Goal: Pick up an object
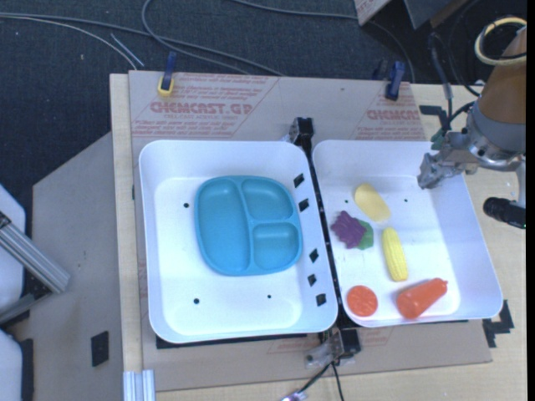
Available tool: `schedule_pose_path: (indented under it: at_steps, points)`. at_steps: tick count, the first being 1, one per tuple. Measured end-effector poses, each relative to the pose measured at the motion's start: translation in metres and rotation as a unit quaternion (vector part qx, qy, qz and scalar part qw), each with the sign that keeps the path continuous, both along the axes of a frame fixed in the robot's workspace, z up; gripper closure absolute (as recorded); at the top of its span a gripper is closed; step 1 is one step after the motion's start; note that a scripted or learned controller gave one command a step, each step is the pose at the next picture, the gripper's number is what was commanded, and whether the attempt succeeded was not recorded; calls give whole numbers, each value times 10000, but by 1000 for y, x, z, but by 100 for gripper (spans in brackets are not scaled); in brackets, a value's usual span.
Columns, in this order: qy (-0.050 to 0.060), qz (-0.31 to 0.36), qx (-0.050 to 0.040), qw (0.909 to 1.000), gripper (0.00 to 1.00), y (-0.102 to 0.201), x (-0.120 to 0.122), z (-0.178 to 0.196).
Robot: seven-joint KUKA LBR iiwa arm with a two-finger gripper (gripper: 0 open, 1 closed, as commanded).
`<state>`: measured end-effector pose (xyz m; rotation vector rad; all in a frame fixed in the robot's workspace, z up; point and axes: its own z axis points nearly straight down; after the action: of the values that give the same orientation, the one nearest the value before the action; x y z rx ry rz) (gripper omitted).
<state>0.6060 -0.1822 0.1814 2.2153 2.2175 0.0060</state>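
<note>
Beside the purple grapes [353,230] lies a smooth yellow lemon [371,202]; pincer [431,172] state unclear.

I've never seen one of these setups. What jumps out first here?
A big blue divided tray lies in the left bin. The right bin holds bright toy foods: lemon, grapes, corn, tomato, carrot. The gripper hovers over that bin's far right corner.

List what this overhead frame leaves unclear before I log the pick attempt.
- Gripper: small and blurred over the right bin's far corner; finger state unreadable.
- Arm: cut off by the frame's right edge.
- Purple toy: too small to identify; it appears to touch the yellow piece.
</note>
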Motion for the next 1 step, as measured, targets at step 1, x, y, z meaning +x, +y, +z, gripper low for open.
schedule_pose_path:
  at_steps: [1]
  points:
    - [0,2,0,10000,100,0,8,63]
